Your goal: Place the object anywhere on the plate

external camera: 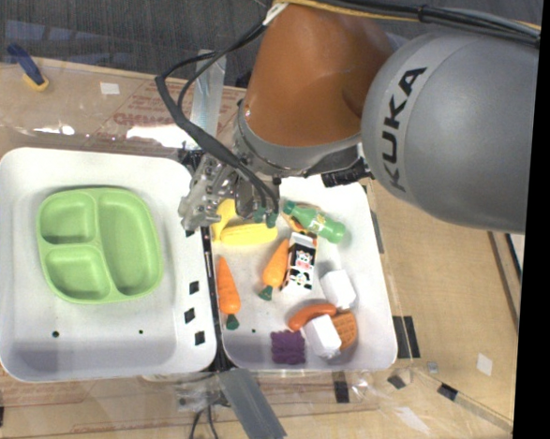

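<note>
Two shallow white bins sit side by side on the tabletop (pixel 494 304). The left bin (pixel 14 327) carries a pale green plate (pixel 97 242) with three moulded compartments, matte plastic. The right bin (pixel 370 267) is crowded with toy food. The gripper (pixel 228 199) hangs at that bin's eleven o'clock corner, just above a yellow toy (pixel 242 232), perhaps corn; whether the fingers are released or clenched I cannot tell. That toy looks light, rigid and smooth, best pinched across its narrow middle. Nearby lie two orange carrots (pixel 227 291), a green bottle (pixel 316 222), a small milk carton (pixel 300 263) and a purple block (pixel 288 347).
</note>
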Robot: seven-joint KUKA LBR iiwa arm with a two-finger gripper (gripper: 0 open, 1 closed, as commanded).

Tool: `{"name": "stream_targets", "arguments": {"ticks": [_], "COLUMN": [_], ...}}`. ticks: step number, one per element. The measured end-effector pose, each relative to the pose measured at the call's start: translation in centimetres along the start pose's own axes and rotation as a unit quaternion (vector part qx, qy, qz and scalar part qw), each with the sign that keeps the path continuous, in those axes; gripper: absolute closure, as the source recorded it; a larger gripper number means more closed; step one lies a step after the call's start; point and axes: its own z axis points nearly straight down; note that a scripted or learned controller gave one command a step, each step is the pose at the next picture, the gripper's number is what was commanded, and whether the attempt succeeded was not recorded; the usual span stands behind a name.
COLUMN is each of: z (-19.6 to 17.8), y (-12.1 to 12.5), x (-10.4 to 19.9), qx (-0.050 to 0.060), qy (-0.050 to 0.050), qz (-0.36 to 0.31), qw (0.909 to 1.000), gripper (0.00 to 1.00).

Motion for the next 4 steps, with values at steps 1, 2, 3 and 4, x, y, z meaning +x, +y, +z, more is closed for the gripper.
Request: {"name": "stream_targets", "arguments": {"ticks": [1,2,3,4], "z": [-0.2,6.1,8.2,6.2], "y": [0.2,5.4,8.5,14.1], "x": [-1.5,-1.6,4.0,3.5], "qx": [0.0,0.0,0.0,0.0], "qy": [-0.001,0.004,0.004,0.001], "qz": [-0.022,-0.099,-0.27,-0.192], "qw": [0.9998,0.9951,0.9629,0.9814], "gripper": [1.0,1.0,1.0,1.0]}}
